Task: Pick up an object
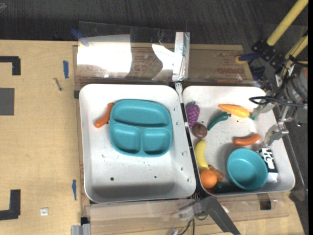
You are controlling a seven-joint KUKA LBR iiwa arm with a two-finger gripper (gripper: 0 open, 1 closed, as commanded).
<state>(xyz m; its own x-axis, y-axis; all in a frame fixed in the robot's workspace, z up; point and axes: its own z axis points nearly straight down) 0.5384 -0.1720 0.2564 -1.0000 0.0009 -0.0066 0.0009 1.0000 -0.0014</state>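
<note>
The right bin [220, 93] holds several toy foods: purple grapes [192, 113], a brown piece [199, 129], a green chili [217, 120], an orange-yellow pepper [234, 110], a reddish sausage [246, 140], a banana [201, 154] and an orange [208, 179]. A teal bowl [247, 168] stands at the bin's front right, with a black-and-white item [268, 161] beside it. My gripper [266, 121] hangs over the bin's right side, open, with nothing between its fingers. The sausage lies just left of its lower finger.
The left bin [93, 170] carries a teal divided plate [141, 126] and an orange carrot-like piece [102, 116] at the plate's left. A clear plastic sheet [127, 58] lies behind the bins. Cables and yellow bars [288, 18] crowd the far right.
</note>
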